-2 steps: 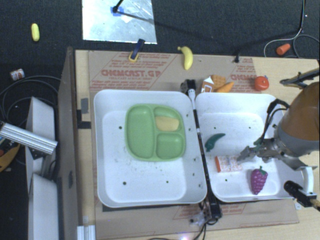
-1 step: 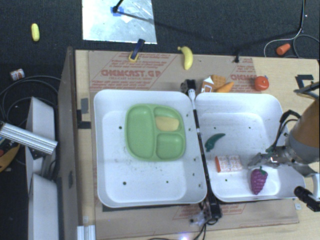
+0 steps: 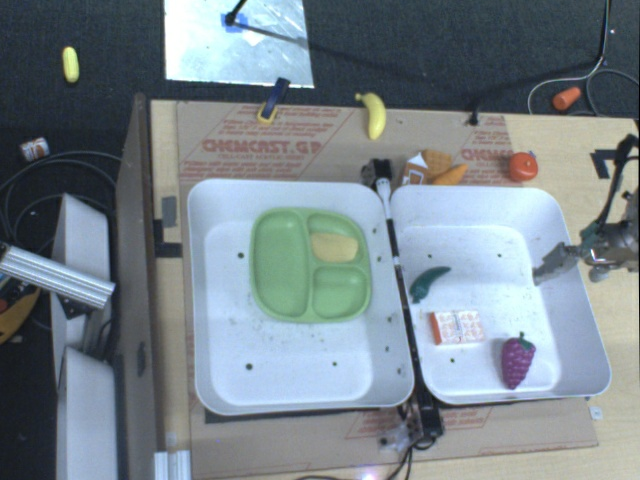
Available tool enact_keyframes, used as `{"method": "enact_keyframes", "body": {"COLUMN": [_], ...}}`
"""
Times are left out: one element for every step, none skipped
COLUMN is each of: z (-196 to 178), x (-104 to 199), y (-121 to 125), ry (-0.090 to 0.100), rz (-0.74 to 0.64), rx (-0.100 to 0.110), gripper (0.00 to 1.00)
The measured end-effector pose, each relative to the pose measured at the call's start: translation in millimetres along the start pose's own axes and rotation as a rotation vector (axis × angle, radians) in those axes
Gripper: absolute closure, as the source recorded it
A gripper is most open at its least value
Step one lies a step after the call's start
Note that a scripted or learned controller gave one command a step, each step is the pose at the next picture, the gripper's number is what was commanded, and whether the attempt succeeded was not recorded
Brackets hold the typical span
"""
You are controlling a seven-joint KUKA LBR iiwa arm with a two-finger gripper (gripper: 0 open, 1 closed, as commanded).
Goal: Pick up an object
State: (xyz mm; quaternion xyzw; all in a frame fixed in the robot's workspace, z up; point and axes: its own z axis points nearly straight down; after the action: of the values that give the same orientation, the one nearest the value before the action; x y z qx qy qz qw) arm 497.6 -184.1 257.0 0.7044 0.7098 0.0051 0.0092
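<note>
White plastic, two bins: the right bin (image 3: 500, 208) holds three things, I count one green pepper (image 3: 429, 281), one red-and-white packet (image 3: 456, 326) and one purple grape bunch (image 3: 517, 359). Left of that bin, one green divided plate (image 3: 290, 268) carries one yellow piece (image 3: 334, 245). The gripper (image 3: 553, 261) hangs over its right wall, well apart from the pepper, nothing between; I cannot tell its opening.
</note>
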Motion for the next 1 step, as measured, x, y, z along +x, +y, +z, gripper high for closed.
{"method": "enact_keyframes", "body": {"z": [121.8], "x": [75.9], "y": [-14.9], "ry": [0.013], "rz": [-0.001], "rx": [0.03], "gripper": [0.0]}}
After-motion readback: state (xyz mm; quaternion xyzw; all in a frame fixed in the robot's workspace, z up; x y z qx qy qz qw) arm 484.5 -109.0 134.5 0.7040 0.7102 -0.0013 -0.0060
